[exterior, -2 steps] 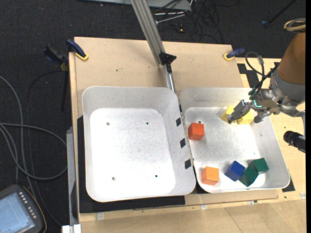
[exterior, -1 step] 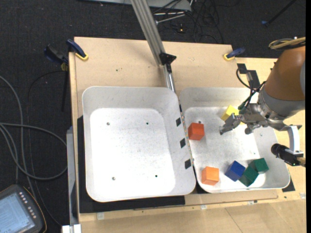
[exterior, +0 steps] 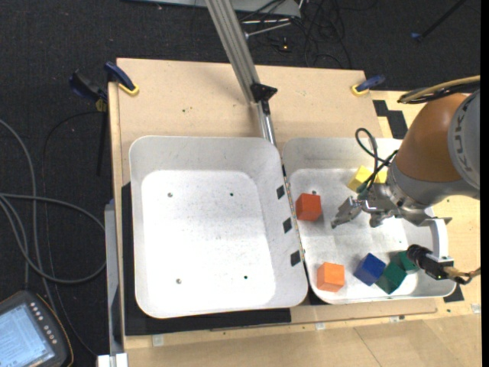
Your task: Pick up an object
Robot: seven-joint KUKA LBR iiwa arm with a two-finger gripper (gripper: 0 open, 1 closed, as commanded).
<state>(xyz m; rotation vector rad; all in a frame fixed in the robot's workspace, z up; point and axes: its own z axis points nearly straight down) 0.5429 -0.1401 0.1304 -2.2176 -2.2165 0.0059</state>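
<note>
Gripper point(exterior: 345, 212) sits low in the right bin point(exterior: 325, 163), fingers apart, nothing between them. Red block point(exterior: 309, 206) is just beside it; orange block point(exterior: 331, 276), blue block point(exterior: 370, 269), green block point(exterior: 393, 274) and yellow block point(exterior: 361, 179) share that bin.

No readable text, labels or numbers on my desk point(exterior: 191, 98), bins or blocks; pendant screen point(exterior: 21, 335) illegible.

right bin point(exterior: 325, 176): four blocks | pincer point(exterior: 345, 212) right of rear-left block point(exterior: 309, 206)
</note>
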